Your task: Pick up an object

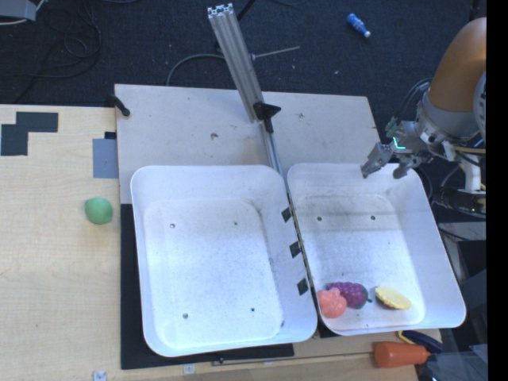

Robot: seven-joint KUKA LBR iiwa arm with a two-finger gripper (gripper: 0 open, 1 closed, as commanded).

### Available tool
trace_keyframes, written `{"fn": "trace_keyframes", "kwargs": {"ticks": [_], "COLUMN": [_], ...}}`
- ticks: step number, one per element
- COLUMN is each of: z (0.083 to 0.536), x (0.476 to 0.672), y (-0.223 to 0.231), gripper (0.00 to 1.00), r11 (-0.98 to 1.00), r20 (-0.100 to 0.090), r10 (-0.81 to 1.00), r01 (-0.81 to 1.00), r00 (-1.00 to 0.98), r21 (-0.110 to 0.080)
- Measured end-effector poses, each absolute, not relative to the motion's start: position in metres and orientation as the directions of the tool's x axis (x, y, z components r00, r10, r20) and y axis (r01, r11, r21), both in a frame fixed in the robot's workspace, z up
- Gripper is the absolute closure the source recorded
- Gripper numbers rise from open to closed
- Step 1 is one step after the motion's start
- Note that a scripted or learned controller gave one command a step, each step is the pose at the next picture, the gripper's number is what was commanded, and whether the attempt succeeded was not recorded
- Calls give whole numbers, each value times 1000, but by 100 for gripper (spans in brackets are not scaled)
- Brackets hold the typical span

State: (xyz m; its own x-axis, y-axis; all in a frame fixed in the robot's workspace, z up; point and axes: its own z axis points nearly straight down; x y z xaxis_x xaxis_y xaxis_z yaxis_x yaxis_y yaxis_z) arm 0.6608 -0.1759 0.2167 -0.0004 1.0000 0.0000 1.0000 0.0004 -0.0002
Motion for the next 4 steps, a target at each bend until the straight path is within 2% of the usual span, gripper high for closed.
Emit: {"fn": "trace_keyframes", "kwargs": {"ticks": [1,2,3,4], "z": [217,156,112,90], "x": [661,663,658,657], "y": [-176,-182,-179,-178], "gripper": [0,0,0,0], "r11": [0,0,1,1], "r20": [0,1,1,0], "r10": [1000,1000,1000,1000], "r01": [1000,1000,1000,1000], "r00": [0,0,-1,-1], "r21": [0,-5,-4,-2]}}
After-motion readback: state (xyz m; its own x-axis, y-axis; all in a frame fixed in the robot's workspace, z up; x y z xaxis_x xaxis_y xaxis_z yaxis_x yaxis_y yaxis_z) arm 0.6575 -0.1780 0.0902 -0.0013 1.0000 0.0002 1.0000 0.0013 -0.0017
